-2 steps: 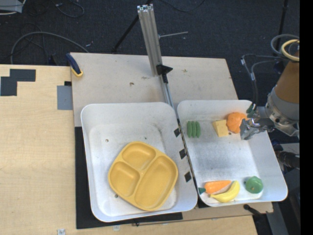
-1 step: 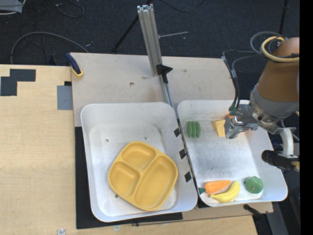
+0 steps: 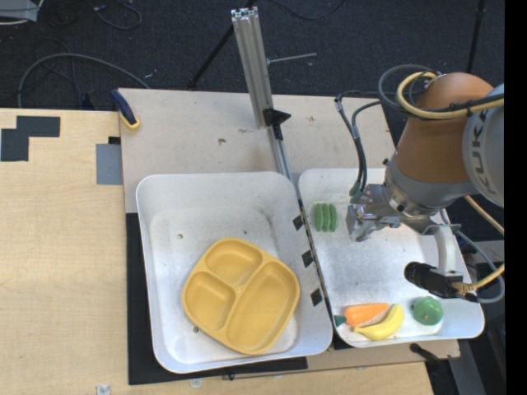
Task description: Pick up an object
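Pale wooden bench [image 3: 58, 245] (dark cabled floor [image 3: 123, 31] behind) bears two white bins [image 3: 156, 220].

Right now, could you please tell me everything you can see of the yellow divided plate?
The yellow divided plate looks like smooth plastic, roughly square with rounded corners, with three recessed compartments: two smaller, one long. It lies flat, face up, turned at an angle, in the near part of the left bin. Only the bin floor touches it.

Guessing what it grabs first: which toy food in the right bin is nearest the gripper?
The green ridged piece, just left of the gripper; the carrot, banana and green round fruit lie along the bin's near edge.
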Controlling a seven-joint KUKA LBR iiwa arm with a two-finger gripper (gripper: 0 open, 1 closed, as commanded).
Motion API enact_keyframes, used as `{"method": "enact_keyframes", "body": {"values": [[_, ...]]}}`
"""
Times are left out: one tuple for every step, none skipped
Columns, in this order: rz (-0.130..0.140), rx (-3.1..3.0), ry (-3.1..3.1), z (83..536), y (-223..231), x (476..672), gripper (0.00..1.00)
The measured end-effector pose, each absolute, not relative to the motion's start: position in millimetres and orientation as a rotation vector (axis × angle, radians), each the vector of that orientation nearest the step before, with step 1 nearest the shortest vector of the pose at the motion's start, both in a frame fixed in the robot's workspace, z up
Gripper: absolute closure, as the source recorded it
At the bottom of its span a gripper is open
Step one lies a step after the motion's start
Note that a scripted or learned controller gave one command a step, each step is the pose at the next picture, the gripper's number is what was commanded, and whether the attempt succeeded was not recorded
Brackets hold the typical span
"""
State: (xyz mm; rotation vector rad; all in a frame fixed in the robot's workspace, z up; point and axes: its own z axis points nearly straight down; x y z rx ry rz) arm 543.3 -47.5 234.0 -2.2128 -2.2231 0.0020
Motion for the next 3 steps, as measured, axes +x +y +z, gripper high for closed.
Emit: {"method": "enact_keyframes", "body": {"values": [[0.003,-2.212,-2.224,222,4,541.2,1.00],[0.001,-2.215,-2.225,231,52,538.3,1.00],[0.006,-2.212,-2.223,219,106,534.6,1.00]]}}
